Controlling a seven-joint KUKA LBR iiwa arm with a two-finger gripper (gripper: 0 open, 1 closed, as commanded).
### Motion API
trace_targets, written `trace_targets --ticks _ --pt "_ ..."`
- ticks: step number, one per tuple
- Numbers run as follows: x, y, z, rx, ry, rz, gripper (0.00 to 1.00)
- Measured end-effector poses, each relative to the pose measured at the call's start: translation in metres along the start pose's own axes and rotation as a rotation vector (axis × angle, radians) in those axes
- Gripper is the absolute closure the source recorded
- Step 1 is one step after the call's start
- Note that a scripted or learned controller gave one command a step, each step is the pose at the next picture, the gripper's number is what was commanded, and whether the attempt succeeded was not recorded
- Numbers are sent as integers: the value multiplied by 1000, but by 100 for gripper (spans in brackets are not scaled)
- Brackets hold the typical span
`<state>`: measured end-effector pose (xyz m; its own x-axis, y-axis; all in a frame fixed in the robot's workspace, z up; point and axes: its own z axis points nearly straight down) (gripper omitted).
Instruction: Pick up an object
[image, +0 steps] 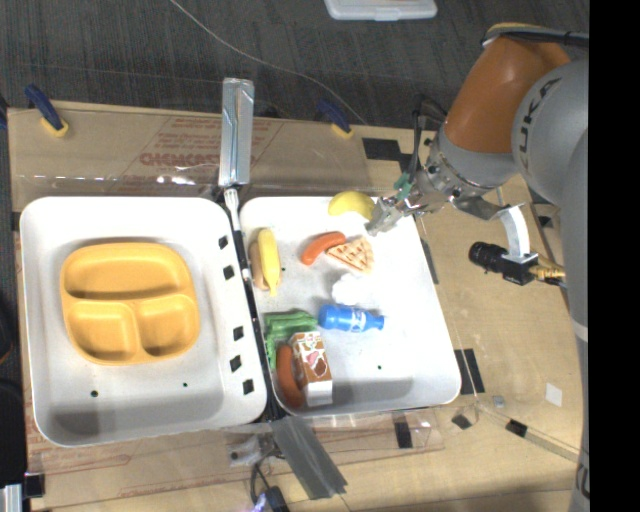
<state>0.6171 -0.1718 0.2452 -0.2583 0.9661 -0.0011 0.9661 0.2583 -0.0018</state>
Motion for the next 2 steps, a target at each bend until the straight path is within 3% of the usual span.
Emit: trace_targets --ticks 1,2 --pt "-44 23 71 6 3 164 100" --pt "-27 36 139 -5 0 483 100"
